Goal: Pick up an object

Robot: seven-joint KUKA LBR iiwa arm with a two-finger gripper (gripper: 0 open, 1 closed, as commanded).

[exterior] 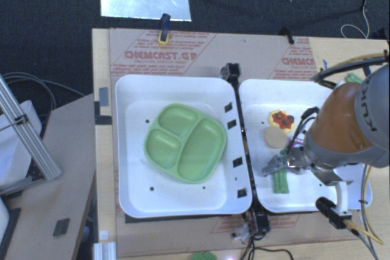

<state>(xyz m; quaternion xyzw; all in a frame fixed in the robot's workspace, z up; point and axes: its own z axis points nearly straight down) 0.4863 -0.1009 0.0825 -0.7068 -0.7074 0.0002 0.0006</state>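
Note:
In the right bin (256, 100) lie a green stick-shaped toy (280, 181), a beige round piece (275, 138) and a yellow and red toy food (281, 119). My gripper (275, 165) hangs low over the bin, right at the upper end of the green stick. Its grey fingers point left and down toward the stick. I cannot see whether anything sits between them. The arm's orange band (338, 122) and grey wrist cover the right part of the bin.
The left bin (131, 192) holds a green divided plate (184, 142). A black divider with clips (237, 131) runs between the bins. A yellow clamp (164, 30) sits at the bench's far edge. Cables trail at the front right (347, 222).

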